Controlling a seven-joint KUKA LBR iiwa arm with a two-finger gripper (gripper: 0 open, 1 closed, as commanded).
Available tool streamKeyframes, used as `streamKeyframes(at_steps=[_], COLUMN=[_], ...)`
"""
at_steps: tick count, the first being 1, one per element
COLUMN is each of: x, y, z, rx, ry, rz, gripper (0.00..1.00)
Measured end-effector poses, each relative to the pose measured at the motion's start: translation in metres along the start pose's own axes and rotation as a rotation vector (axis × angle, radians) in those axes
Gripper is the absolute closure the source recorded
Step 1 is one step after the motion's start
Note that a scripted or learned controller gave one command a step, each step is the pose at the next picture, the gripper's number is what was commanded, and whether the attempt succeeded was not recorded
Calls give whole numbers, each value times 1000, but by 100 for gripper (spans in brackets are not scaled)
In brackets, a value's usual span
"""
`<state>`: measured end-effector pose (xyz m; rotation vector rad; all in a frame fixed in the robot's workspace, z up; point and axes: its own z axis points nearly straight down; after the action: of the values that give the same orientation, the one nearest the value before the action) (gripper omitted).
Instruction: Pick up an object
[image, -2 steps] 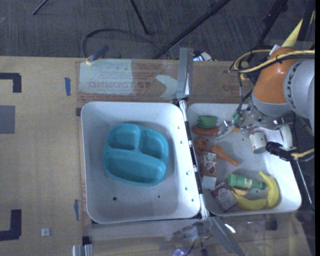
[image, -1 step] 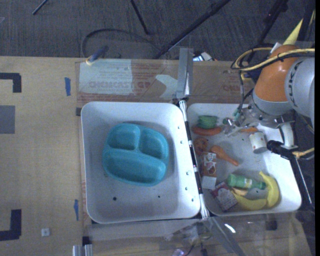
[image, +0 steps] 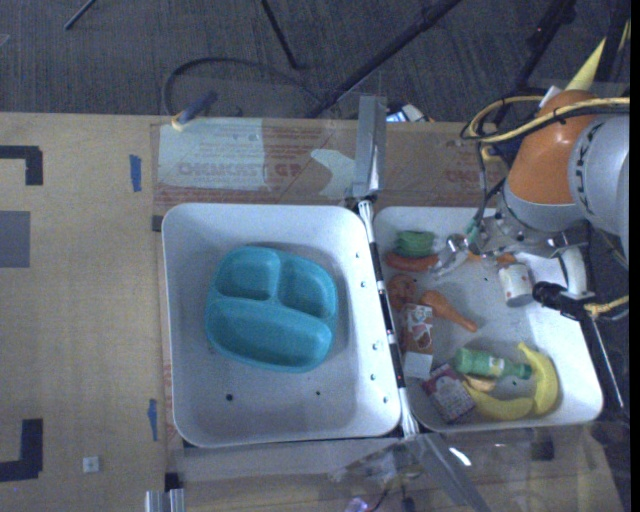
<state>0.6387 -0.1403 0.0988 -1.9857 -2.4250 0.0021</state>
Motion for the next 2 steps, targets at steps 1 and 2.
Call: streamKeyframes(at_steps=[1,2], x=[-1,-77], y=[1,-9], z=[-7,4], rx=[0,-4], ry=[-1,-5], rz=[1,-76], gripper=[100,100])
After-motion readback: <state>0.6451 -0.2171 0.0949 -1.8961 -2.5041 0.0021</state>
